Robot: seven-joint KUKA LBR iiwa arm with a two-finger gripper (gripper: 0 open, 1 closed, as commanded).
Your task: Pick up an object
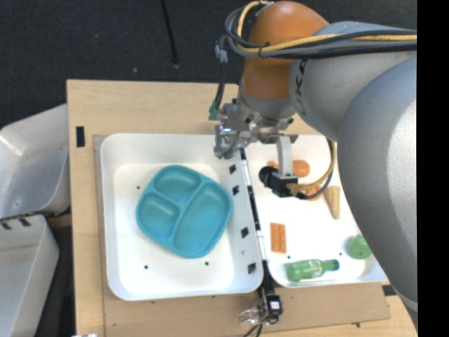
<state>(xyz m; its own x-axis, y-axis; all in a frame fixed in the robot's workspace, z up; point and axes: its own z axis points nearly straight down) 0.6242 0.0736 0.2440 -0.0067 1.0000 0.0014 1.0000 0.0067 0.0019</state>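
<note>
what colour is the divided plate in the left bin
Light blue divided plate, clearest in the camera view.

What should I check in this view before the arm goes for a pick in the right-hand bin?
1. Gripper position: not ok. It sits over the divider between the bins, not above any object.
2. Finger state: cannot tell, the wrist hides it.
3. Something already held: cannot tell, nothing visible between the fingers.
4. Targets in the right bin: ok. Green bottle, orange block, green ball and tan cone lie apart from one another.
5. Clear approach: not ok for the small orange piece, which lies beside a black fitting and cable.
6. Left bin: ok. Blue divided plate lies flat.
</note>
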